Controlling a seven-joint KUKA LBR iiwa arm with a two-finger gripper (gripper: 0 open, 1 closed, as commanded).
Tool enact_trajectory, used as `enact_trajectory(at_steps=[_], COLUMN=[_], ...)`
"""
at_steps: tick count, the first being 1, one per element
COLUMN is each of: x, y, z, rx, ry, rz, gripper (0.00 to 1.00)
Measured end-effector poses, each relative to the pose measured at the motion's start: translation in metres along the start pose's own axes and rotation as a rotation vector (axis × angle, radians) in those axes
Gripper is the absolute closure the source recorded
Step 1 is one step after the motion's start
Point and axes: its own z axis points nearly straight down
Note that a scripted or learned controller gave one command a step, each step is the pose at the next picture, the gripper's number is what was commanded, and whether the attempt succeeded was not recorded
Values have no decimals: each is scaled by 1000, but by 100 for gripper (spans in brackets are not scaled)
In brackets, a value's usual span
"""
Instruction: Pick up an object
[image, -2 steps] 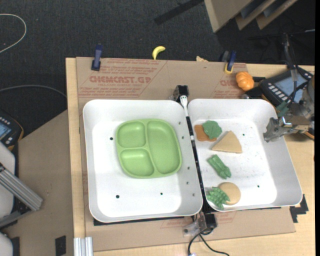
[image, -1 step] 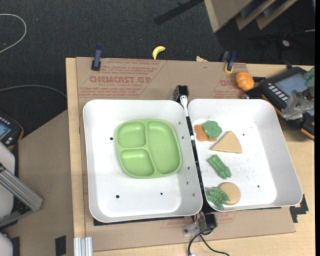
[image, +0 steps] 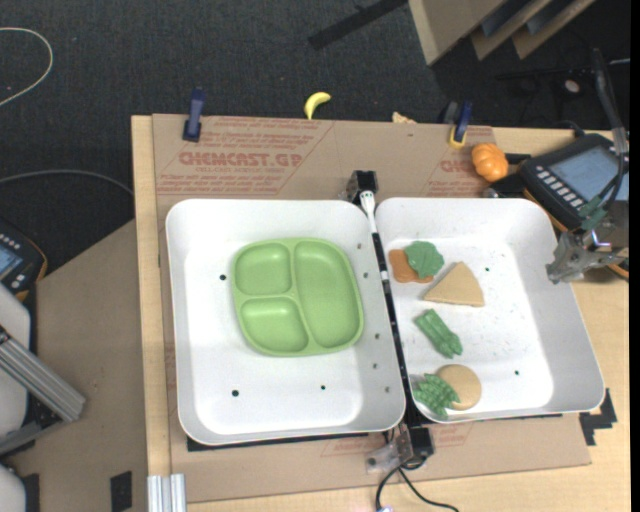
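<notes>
Tan wedge (image: 455, 287) lay left of your gripper (image: 578, 255), which sat at the right bin's (image: 530, 225) edge; jaw state I couldn't tell.

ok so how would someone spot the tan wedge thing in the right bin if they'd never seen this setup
Start at the right bin, the one without the green divided plate. Along its left side, toy food runs from top to bottom; the tan wedge sits second from the top, just below and right of a leafy green piece. It is the one flat, pale tan triangle; its neighbours are green, orange-brown or round.
</notes>
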Motion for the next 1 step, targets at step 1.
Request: enact_trajectory(at_steps=[1], x=[45], y=[1], z=[-77], rx=[-18], ry=[-2], rz=[-9], gripper=[100])
